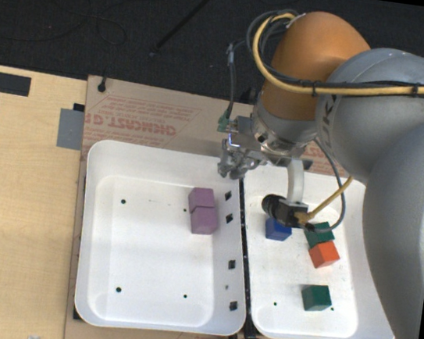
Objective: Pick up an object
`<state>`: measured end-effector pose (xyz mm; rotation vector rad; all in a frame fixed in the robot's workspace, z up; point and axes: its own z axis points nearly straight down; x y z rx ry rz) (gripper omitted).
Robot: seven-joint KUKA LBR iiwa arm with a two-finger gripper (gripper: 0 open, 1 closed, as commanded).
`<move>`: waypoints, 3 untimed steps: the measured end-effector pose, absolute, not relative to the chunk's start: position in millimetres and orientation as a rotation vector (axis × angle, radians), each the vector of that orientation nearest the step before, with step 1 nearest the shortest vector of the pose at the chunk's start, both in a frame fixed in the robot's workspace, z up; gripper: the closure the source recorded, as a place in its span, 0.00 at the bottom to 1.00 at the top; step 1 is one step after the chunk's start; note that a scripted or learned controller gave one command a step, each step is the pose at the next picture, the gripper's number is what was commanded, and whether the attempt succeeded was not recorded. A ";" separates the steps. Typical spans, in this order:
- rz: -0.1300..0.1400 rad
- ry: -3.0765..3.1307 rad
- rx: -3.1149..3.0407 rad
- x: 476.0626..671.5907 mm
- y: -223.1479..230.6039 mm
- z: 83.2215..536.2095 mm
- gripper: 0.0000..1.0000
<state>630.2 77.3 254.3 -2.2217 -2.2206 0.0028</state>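
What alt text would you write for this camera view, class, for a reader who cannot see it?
A grey arm's gripper hovers above the divide between two white bins. The left bin holds a purple block; the right bin holds blue, orange and green blocks.

- A purple block (204, 209) lies in the left bin (103, 267).
- Blue (277, 230), orange (325, 254) and green (316, 297) blocks sit in the right bin (347, 319).
- The gripper (232, 168) hangs at the purple block's one o'clock.

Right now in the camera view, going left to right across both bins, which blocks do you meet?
Purple block → blue block → orange block. The two green blocks overlap that last one in left-right position, so I leave them out.
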 end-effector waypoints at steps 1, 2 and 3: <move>0.007 -2.223 -2.212 624.5 135.3 217.7 1.00; -0.001 -2.224 -2.217 582.9 152.0 287.3 1.00; 0.002 -2.226 -2.214 604.4 215.5 271.6 1.00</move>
